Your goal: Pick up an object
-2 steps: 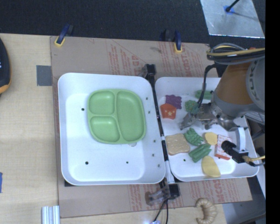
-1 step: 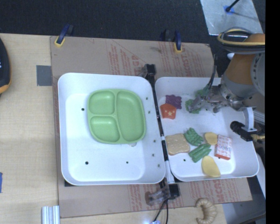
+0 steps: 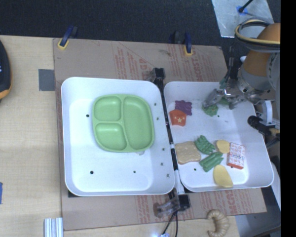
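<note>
You've got two white bins side by side on the bench (image 3: 29,132). The left bin (image 3: 79,177) holds one green divided plate (image 3: 123,123) with three sections. The right bin (image 3: 246,132) has all the small stuff: one purple piece (image 3: 183,106), one red-orange piece with a star on it (image 3: 178,117), one slice of toast (image 3: 188,152), two green pods (image 3: 207,153) lying next to the toast, two yellow pieces (image 3: 223,161) and one red and white packet (image 3: 236,156) just right of them. Your claw (image 3: 218,100) is down in the far part of the right bin, and it looks clamped around a small dark green thing (image 3: 210,109) right at its tips, well apart from the rest of the pile.
</note>
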